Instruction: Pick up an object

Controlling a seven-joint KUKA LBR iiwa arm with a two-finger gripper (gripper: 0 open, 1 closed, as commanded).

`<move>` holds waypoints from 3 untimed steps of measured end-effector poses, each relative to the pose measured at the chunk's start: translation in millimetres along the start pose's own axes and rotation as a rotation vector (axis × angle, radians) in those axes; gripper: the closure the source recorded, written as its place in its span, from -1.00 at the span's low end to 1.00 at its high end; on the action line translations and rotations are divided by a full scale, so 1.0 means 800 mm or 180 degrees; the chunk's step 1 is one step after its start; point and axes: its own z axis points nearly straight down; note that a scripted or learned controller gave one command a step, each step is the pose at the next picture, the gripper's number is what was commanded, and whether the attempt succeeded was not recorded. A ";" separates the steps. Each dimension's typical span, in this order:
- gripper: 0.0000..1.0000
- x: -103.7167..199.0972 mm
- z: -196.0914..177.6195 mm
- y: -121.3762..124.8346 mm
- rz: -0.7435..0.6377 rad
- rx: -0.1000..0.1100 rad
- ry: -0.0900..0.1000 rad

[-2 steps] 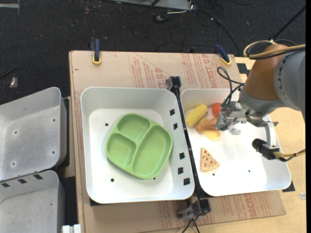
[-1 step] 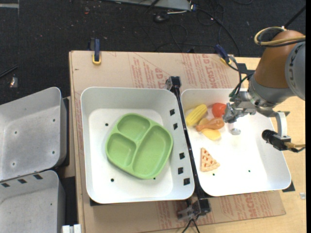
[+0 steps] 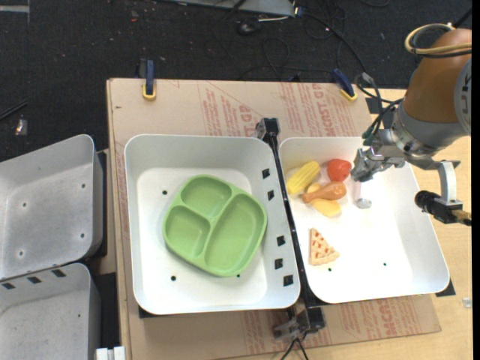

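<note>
Cardboard-topped surface (image 3: 225,107), right white bin (image 3: 397,261): gripper (image 3: 362,172) hovers beside round red plastic tomato (image 3: 338,169), approach step, jaws state unclear, next needs centring then descent.

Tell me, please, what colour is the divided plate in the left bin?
Light green; the camera view shows the divided plate clearly.

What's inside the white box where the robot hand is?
The right bin holds toy food: corn, a tomato, a drumstick, a yellow piece and a pizza slice. The gripper covers a little floor beside them.
</note>
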 end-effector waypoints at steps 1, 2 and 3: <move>1.00 -0.007 -0.072 -0.008 0.0002 -0.0008 -0.0003; 1.00 0.071 -0.063 -0.003 -0.0012 0.0009 0.0004; 1.00 0.148 -0.062 0.010 -0.0014 0.0003 0.0003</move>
